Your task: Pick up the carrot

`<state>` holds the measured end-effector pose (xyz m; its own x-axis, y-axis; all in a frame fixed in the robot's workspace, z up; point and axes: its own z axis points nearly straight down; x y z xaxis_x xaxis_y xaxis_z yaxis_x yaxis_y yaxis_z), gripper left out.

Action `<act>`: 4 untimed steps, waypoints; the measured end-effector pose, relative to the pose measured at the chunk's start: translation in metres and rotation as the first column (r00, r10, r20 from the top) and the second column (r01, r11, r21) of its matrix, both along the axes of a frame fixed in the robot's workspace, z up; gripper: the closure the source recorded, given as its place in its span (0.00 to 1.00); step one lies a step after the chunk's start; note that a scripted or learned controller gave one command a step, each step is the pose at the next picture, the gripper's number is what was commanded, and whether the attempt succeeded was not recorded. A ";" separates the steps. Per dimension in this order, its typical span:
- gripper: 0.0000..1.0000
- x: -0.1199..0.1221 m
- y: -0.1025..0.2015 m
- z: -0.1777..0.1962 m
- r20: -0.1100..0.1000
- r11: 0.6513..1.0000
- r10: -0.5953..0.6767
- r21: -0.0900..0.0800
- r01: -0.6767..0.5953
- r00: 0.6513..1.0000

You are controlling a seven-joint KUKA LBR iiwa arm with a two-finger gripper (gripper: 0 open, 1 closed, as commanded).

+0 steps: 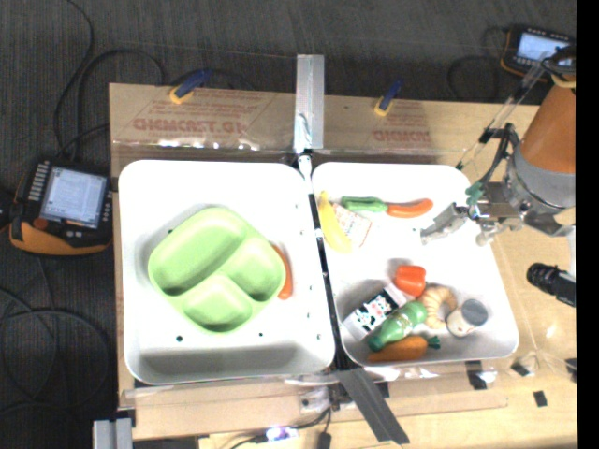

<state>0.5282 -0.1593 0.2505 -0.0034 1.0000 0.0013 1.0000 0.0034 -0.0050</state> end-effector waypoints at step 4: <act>0.00 -0.007 0.001 -0.162 0.013 0.792 0.610 -0.007 -0.610 0.792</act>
